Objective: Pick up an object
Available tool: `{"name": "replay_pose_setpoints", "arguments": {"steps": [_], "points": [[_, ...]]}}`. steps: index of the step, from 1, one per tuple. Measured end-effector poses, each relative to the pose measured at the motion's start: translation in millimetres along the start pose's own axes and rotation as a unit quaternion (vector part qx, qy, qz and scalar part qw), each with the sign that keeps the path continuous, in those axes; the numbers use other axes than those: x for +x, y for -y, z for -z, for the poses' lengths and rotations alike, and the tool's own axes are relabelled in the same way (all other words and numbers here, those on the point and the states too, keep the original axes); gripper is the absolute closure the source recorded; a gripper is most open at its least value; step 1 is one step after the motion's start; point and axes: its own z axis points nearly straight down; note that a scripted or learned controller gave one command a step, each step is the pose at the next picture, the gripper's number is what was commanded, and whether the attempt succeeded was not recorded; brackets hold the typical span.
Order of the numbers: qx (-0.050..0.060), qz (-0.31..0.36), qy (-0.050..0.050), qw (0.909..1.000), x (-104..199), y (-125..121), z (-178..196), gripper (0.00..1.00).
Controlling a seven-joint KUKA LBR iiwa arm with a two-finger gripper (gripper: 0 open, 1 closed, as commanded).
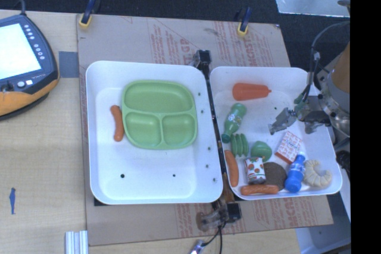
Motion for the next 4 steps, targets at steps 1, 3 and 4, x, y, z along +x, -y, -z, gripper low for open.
{"name": "replay_pose_setpoints", "arguments": {"steps": [1,3,4], "points": [[0.000,0.001,0.000,1.0000,22.2,19.7,-152.2,0.00],[-0.001,-0.001,0.001,1.0000,-45.6,-29.9,-43.2,1.00],[0.000,-0.001,0.001,1.0000,-45.4,-29.7,-43.6,0.00]]}}
